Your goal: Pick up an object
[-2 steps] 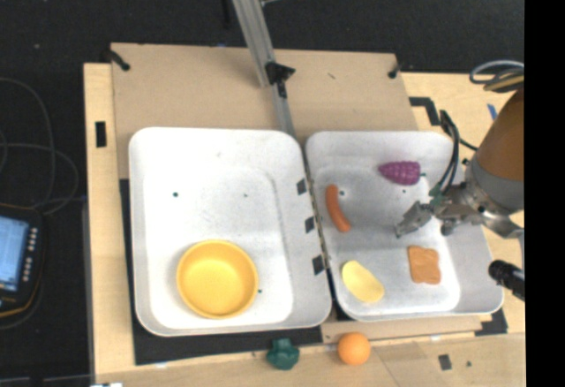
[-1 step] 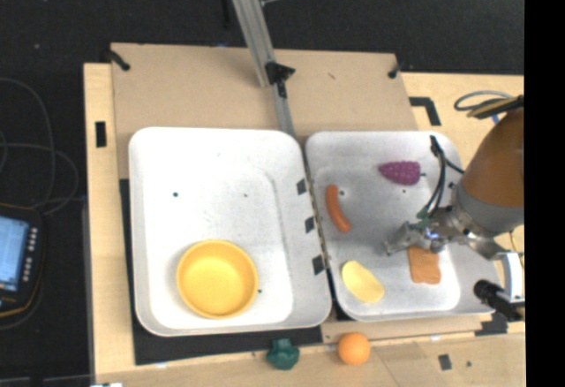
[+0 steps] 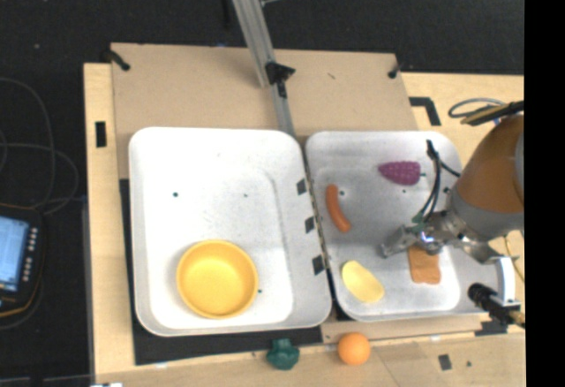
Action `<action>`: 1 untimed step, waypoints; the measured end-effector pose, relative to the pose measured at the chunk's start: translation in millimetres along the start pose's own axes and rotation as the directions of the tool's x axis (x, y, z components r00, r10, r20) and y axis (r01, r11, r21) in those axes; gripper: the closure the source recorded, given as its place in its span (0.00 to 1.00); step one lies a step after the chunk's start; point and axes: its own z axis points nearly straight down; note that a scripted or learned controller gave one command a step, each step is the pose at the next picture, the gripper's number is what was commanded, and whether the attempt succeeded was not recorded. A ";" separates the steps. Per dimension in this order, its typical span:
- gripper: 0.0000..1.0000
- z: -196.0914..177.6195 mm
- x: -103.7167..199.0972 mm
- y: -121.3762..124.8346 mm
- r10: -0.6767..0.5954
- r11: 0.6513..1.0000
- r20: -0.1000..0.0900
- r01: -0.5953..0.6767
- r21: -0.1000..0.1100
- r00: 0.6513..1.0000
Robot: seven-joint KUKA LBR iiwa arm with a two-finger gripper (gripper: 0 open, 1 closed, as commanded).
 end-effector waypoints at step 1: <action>1.00 -12.5 -1.0 2.1 0.004 1.000 0.000 -0.004 -0.007 1.000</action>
